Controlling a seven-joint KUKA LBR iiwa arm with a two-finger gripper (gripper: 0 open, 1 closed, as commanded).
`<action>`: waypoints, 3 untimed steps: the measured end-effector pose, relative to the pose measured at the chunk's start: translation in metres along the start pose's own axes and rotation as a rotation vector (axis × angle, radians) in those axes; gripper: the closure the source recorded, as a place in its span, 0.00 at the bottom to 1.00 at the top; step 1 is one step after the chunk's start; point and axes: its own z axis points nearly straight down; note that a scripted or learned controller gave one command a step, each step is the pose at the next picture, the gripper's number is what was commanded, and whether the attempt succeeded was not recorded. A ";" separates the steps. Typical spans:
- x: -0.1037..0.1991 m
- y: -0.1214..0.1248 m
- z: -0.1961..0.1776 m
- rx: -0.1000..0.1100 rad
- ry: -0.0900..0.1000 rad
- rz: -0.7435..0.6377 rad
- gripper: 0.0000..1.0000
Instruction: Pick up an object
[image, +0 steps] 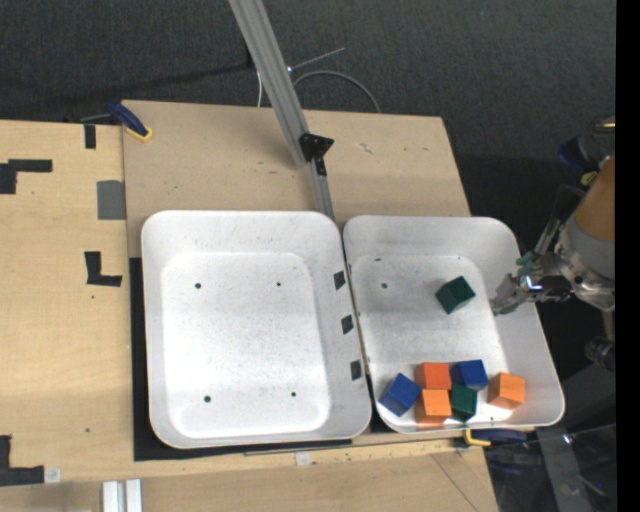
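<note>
In the right bin (420, 240) a dark green block (456, 294) lies alone near the middle. Along the bin's near edge sit several blocks: a blue one (400, 392), an orange one (435, 375), another orange one (435, 403), a blue one (470, 373), a green one (463, 400) and an orange one (507, 389). My gripper (515, 291) hangs at the bin's right rim, to the right of the lone green block and apart from it. Nothing shows between its fingers.
The left bin (240, 330) stands beside the right one. A slanted metal bar (285, 90) runs from the top down to the gap between the bins. The wooden bench (60, 250) extends to the left, with black tape marks.
</note>
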 end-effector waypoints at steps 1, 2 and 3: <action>0.053 0.012 0.008 0.002 0.002 -0.005 1.00; 0.103 0.034 -0.003 0.001 0.002 -0.006 1.00; 0.149 0.043 -0.002 0.002 0.002 -0.005 1.00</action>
